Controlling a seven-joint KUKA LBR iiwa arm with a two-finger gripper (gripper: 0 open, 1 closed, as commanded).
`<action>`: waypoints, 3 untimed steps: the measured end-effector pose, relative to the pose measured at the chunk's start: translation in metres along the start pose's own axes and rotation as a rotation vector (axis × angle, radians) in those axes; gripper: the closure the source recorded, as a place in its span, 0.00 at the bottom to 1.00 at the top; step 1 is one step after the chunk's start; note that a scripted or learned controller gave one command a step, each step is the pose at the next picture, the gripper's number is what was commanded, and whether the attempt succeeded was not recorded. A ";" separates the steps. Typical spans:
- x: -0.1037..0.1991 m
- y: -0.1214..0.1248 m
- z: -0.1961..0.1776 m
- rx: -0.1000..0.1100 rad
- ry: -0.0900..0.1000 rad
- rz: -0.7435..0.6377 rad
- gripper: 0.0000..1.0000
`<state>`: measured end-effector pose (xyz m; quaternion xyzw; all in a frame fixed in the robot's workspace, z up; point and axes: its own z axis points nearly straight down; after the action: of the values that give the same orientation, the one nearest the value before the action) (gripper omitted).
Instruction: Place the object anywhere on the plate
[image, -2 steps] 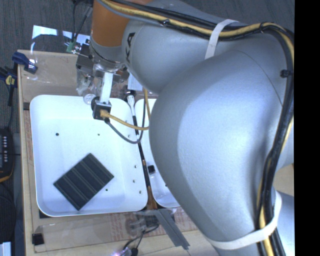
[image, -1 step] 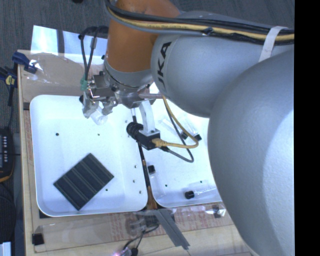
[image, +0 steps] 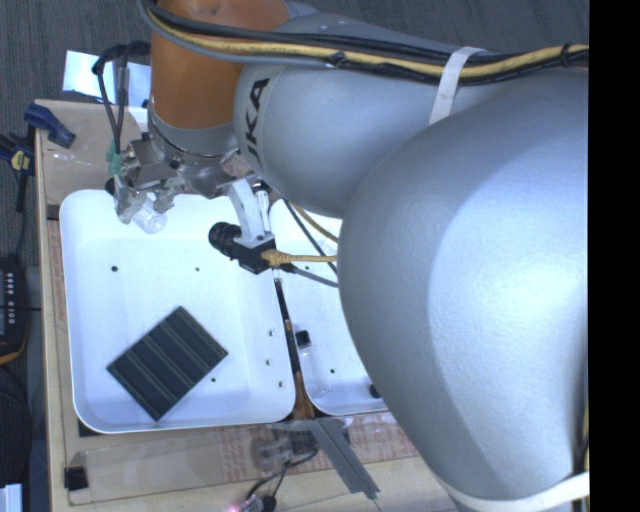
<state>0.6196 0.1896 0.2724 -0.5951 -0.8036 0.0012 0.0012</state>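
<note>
Camera view, looking down at a slant: grey arm (image: 450, 230) with orange band (image: 200, 60) reaching in from the right and taking up most of the frame, its large rounded body covering nearly all of the right bin (image: 335, 385)

Gripper (image: 138, 205) hanging over the upper left corner of the left bin (image: 150, 290), close to the bin's rim; whether its fingers are spread or pressed together cannot be told, and whether anything is sitting between them cannot be told either

Dark ribbed plate (image: 167, 362), square, turned corner-on, lying flat on the floor of the left bin toward its lower left, well apart from the gripper

Object of the task: cannot be picked out with certainty

Black fitting (image: 238, 245) on a white bracket projecting from the wrist, over the upper right part of the left bin

Black and yellow cables (image: 330, 50) running along the arm

Bench (image: 180, 455), pale wood, showing below the bins

Blue clamp (image: 45, 125) sitting at the bench's upper left edge
</note>
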 end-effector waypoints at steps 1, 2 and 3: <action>-0.026 -0.064 0.010 0.003 -0.001 0.134 1.00; 0.012 -0.010 -0.009 0.001 -0.001 0.285 1.00; 0.012 -0.010 -0.009 0.001 -0.001 0.284 0.00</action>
<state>0.6068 0.1984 0.2811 -0.7027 -0.7115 0.0020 0.0009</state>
